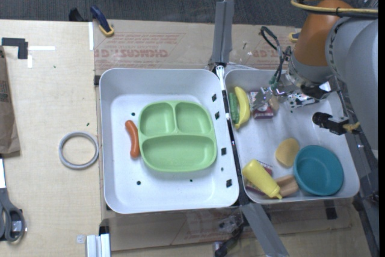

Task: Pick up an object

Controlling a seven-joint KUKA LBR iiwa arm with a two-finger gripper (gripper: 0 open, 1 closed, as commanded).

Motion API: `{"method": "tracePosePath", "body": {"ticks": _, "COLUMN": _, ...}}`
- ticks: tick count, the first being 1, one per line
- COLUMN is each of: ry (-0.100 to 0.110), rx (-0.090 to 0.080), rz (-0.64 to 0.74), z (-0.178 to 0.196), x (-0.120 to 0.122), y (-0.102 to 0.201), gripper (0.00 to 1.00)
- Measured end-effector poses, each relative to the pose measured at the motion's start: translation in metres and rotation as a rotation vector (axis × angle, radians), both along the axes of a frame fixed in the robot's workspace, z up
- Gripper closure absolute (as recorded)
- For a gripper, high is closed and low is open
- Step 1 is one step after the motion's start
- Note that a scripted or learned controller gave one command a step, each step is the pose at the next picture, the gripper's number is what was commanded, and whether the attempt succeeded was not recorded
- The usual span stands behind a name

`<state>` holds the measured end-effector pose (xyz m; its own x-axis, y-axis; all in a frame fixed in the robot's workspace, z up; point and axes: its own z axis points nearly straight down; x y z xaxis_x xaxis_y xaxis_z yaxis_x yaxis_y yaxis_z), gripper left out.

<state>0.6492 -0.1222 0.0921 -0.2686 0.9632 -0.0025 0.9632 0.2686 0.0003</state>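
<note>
In the right bin (264, 135), my gripper (269, 97) is low in the far left corner, right over a small dark reddish packet (262, 109). A yellow banana (241, 106) lies just left of it against the bin's wall. Nearer the front lie a tan round piece (287, 151), a blue bowl (319, 170), a yellow squeeze bottle (262, 177) and a brown bun-like piece (289, 186). The left bin (114, 177) holds a green divided plate (177, 135) and an orange sausage (132, 138).
The grey arm with its orange band (319, 39) comes in over the right bin's far right corner, with cables around it. On the bench to the left are a grey tape ring (78, 149), scissors (9, 222) and a blue clamp (102, 20).
</note>
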Motion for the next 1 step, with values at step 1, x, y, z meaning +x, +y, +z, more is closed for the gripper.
{"method": "tracePosePath", "body": {"ticks": 1, "ry": 0.007, "rx": -0.003, "rz": 0.002, "z": 0.0087, "x": -0.0013, "y": -0.001, "gripper": 1.0}}
